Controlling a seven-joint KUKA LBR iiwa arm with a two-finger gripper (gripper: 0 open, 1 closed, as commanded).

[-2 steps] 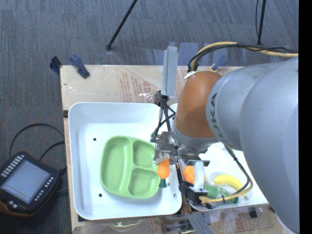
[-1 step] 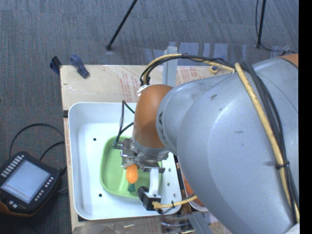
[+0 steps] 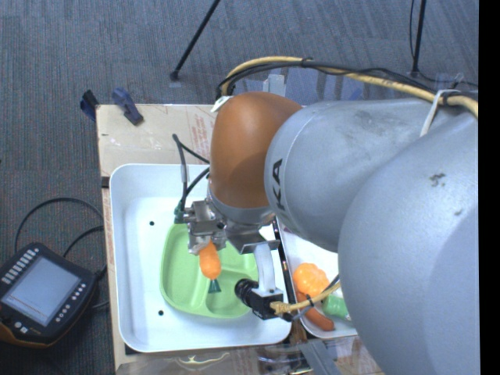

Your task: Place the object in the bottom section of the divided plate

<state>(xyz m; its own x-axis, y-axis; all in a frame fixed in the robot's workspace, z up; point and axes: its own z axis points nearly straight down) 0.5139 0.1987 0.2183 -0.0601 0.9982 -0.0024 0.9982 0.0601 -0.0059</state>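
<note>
Orange plastic carrot point(image 3: 209, 263) is gripped between the narrowed fingers of the two-finger gripper point(image 3: 206, 246), directly above the light-green divided plate point(image 3: 178, 276) below them.

From my seat, the arm point(image 3: 344, 186) covers most of the right bin point(image 3: 308, 250); I see just a sliver of its white floor with an orange piece point(image 3: 310, 278), something green point(image 3: 337, 306) and a reddish sausage-like thing point(image 3: 319, 319), none of them fully exposed, and I can't name them with confidence. The green divided plate point(image 3: 176, 276) loses its upper right part under the wrist, so I can't trace all its dividers. The gripper point(image 3: 205, 244) is tucked beneath the orange band; a carrot-like orange object point(image 3: 209, 262) sits right below it, but whether the fingers close on it I cannot tell. The pendant point(image 3: 43, 294) is cut at the left edge.
</note>
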